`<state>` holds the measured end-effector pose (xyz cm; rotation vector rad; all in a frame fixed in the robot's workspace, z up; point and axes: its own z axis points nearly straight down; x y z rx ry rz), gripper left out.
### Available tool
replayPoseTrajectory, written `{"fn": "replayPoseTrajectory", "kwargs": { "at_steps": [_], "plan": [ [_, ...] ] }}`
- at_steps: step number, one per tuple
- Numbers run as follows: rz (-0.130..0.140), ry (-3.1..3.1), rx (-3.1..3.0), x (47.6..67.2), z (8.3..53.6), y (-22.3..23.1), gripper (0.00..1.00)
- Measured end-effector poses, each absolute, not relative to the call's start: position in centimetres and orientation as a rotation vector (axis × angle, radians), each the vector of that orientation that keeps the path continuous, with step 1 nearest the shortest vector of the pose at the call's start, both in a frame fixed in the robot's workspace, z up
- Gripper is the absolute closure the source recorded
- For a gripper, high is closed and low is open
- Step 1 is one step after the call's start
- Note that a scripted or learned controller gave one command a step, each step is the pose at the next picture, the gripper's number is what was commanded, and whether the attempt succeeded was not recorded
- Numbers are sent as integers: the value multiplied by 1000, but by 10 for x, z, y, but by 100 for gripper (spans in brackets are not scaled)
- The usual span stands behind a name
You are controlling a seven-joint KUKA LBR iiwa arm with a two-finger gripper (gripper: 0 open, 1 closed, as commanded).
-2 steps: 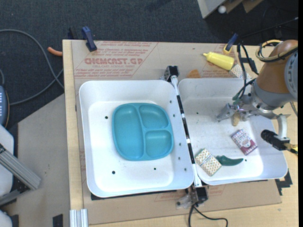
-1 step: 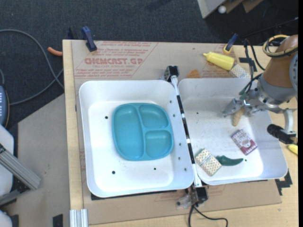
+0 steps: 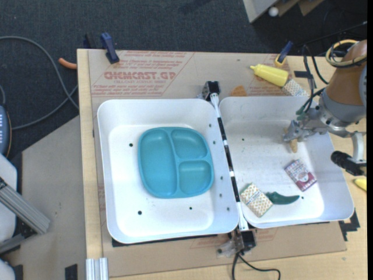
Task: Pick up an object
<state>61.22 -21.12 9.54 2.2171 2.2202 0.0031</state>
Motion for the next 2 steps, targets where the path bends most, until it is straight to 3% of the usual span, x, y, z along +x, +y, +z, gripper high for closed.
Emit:
{"fn": "replayPoseTrajectory", "kwargs": {
  "at_steps": [1,2],
  "plan": [
    [-18,2232,2233,663,97,-127,100],
    [4,2223,2218,646,186,-57,100]
  ]
}}
